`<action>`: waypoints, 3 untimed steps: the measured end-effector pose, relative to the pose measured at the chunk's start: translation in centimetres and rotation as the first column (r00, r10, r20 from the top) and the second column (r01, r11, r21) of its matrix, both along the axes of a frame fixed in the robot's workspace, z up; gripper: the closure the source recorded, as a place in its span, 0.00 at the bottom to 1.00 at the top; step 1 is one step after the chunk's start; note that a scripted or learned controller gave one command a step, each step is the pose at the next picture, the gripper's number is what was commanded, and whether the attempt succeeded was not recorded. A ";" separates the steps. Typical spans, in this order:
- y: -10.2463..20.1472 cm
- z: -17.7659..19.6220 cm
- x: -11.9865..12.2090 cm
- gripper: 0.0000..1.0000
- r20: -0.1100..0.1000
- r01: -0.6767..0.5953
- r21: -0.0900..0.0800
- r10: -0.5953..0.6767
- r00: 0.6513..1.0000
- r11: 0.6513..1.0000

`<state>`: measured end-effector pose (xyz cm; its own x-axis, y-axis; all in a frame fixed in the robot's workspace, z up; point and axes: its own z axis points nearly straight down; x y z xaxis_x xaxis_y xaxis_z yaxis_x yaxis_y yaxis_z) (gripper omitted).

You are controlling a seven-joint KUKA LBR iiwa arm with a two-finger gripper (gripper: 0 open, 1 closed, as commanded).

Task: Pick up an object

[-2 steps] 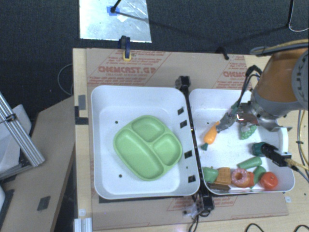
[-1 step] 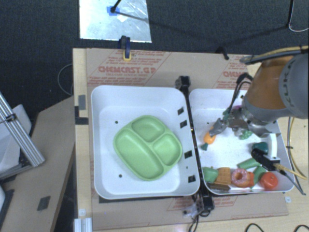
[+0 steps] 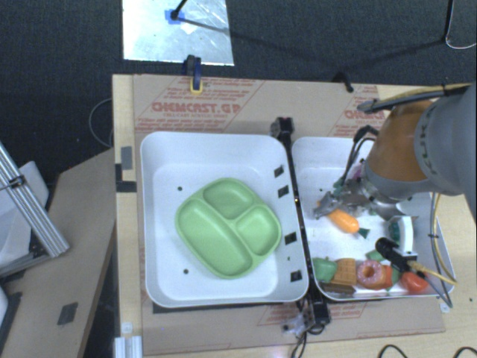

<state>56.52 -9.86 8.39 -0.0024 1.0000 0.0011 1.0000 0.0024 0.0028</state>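
Left bin (image 3: pixel 156 200): holds a green divided plate (image 3: pixel 228 227).
Right bin (image 3: pixel 317 162): arm (image 3: pixel 417 151) reaches in; gripper (image 3: pixel 333 202) just beside an orange carrot (image 3: pixel 344 221).
Near edge: pink donut (image 3: pixel 370 274), other toys.

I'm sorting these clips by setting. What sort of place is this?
Probably a robotics lab test bench, not a kitchen: two white bins on a cardboard-covered bench, toy food in the right one, a grey arm reaching in.
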 end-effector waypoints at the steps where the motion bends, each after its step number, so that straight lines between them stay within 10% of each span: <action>1: -0.1 1.1 0.0 1.00 0.000 0.001 -0.001 -0.001 1.000 1.000; 3: -1.2 13.5 -0.4 1.00 0.005 -0.001 -0.003 0.001 1.000 1.000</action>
<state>56.08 -11.09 21.87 -0.0033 1.0000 -0.0018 1.0000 0.0033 0.0081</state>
